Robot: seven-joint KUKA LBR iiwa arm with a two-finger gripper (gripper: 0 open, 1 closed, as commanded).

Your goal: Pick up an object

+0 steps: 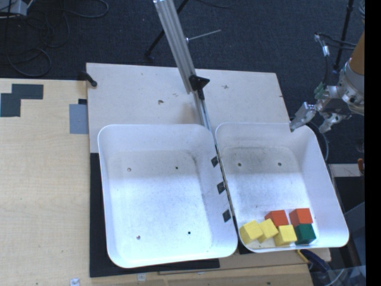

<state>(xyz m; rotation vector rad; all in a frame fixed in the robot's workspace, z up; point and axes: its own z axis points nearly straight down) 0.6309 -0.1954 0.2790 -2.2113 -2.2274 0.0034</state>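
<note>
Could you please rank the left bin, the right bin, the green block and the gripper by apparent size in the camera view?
1. left bin and right bin: too alike to rank.
2. gripper.
3. green block, though nearer the camera, so its rank against the gripper is unsure.

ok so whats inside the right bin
The right bin holds a cluster of blocks at its near corner: two orange blocks, three yellow blocks and one green block. Whether anything lies under the packed blocks cannot be seen.

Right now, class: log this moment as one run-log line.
tool: outside right bin's far-right corner, holding nothing | blocks: clustered, right bin's near corner | stage: pick not started
</note>
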